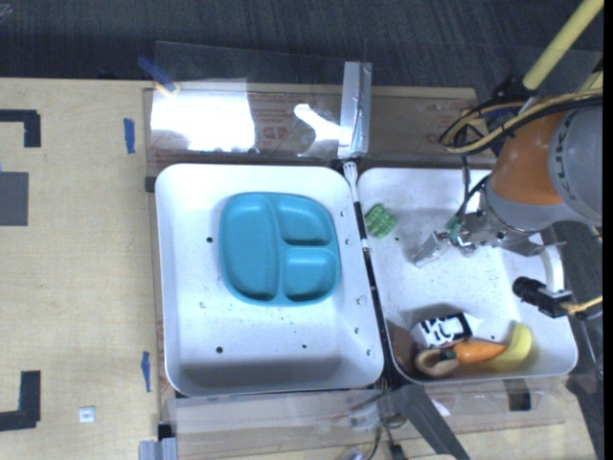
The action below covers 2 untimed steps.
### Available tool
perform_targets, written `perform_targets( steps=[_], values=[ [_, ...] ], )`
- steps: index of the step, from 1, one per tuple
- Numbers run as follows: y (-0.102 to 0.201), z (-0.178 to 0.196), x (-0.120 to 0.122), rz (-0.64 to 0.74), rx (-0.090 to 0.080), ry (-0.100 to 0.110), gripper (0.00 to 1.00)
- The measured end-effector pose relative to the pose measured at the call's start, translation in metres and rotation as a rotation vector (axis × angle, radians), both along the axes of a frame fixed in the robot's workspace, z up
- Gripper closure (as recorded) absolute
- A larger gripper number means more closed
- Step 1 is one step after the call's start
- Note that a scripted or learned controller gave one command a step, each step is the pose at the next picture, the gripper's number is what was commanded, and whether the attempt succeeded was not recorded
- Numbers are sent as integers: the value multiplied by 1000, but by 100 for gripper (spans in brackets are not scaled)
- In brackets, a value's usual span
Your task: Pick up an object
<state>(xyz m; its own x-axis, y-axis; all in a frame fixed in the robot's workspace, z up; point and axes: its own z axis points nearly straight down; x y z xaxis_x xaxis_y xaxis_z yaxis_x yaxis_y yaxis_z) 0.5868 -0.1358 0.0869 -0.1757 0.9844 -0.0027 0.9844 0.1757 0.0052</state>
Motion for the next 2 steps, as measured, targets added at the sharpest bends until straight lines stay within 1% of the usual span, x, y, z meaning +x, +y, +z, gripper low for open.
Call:
perform_targets(
  steps=[1,2],
  values=[
    [14,1,-26,84,1,0,0],
    [-1,0,-6,-86,1,0,0]
  ],
)
